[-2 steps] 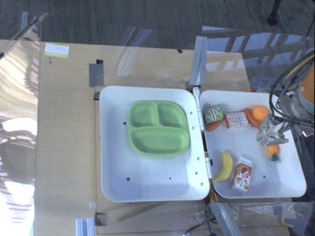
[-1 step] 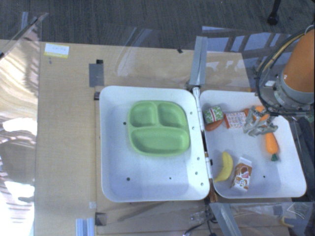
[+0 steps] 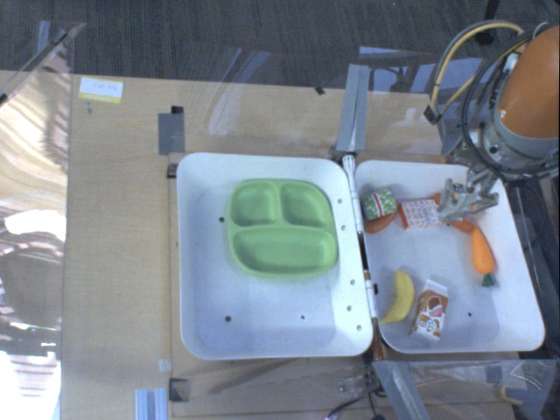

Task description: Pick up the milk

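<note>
Gripper (image 3: pixel 466 201) hovers in the right bin (image 3: pixel 516 335)
Milk carton (image 3: pixel 430 312) lies below-left of it; whether it is apart or together, I cannot tell

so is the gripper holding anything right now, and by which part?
Cannot tell. The gripper sits low over the right bin, near a flat red-and-white packet; the milk carton lies apart, untouched.

The arm (image 3: pixel 525 94) reaches over the right bin's (image 3: pixel 516 318) far edge, its gripper (image 3: pixel 464 201) low inside the bin.
</note>
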You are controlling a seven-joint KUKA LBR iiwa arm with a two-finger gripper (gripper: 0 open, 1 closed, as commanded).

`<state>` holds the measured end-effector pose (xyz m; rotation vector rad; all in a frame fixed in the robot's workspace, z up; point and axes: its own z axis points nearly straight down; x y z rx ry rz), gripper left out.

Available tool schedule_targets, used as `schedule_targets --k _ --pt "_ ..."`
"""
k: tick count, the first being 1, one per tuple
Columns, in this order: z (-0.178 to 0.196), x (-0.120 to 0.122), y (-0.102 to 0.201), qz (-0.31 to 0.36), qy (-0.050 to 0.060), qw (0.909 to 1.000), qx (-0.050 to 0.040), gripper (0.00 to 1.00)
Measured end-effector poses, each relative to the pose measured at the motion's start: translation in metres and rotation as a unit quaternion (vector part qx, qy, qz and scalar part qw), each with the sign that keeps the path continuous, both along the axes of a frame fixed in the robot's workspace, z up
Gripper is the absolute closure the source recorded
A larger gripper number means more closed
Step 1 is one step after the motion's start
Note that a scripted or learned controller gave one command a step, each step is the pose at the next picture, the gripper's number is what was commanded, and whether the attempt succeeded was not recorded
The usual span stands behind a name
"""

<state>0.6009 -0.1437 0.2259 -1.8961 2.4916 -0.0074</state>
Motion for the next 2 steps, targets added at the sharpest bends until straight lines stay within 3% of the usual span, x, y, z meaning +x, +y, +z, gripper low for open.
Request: schedule_targets --k 1,2 --pt "-0.0189 -0.0637 -0.0378 0.042 0.002 0.9991 -0.0009 1.00" --pt "-0.0189 -0.0636 -0.0376 0.042 0.001 0.9991 -0.0007 0.00"
